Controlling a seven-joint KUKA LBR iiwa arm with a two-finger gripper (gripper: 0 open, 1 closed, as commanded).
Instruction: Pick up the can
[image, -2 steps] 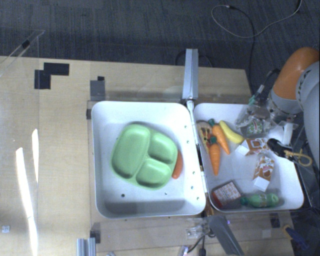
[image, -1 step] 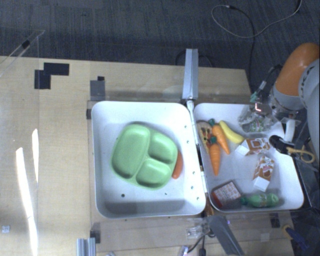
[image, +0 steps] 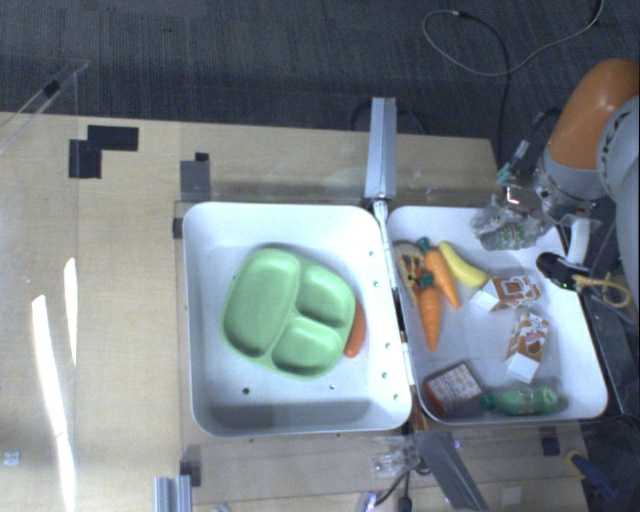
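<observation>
Gripper hovering at right bin's far edge w/ crumpled can apparently under/at it, prob lined up for the grab, but can't tell fingers' state or contact.

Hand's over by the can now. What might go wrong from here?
1. The can sits in the far corner of the right bin, so the hand may strike the wall or only wedge the can against it.
2. The can looks crumpled and uneven, so it may slip out.
3. The banana lies close by and might get nudged.
</observation>
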